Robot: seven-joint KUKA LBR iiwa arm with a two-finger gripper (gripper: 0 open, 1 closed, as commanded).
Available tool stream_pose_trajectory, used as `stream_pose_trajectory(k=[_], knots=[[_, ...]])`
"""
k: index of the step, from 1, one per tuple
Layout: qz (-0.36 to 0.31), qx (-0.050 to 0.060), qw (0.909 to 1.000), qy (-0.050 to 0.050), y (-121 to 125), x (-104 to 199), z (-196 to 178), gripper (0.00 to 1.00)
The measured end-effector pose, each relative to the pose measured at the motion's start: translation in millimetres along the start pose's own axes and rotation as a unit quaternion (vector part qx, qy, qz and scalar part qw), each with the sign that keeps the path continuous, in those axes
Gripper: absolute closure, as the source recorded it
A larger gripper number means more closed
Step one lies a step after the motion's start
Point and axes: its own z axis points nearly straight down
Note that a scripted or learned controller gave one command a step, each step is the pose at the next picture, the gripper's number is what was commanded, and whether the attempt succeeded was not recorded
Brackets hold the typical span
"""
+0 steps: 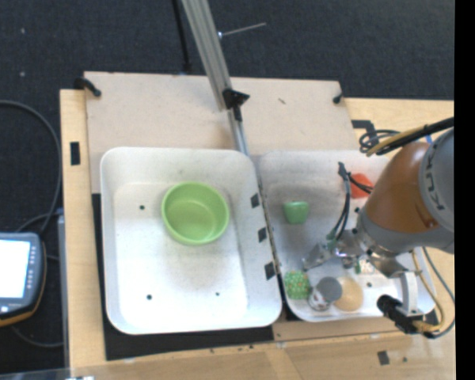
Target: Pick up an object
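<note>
The right bin (301, 172) holds several small objects. A small green cup-like piece (296, 210) lies near its middle. A speckled green block (296, 283), a grey round object (328, 291) and a tan round object (349, 295) sit along the front edge. A red-orange item (361, 182) is half hidden behind the arm at the back right. My gripper (330, 253) hangs low over the front right of this bin, just above and behind the grey and tan objects. Nothing is visibly held in it.
A light green bowl (195, 212) stands upright in the left bin (127, 291). A slanted metal rail (210, 46) runs down to the divider between the bins. The arm's orange band (404, 188) and cables cover the right bin's right side.
</note>
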Motion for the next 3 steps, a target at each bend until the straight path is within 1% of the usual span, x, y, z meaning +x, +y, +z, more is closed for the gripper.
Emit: stream_pose_trajectory(k=[1,2,3], knots=[[0.003,-0.003,1.0,0.0,1.6,-0.5,-11.4,1.0],[-0.003,-0.004,1.0,0.0,10.0,4.1,-71.1,1.0],[-0.003,-0.004,1.0,0.0,15.1,3.8,-114.8,1.0]])
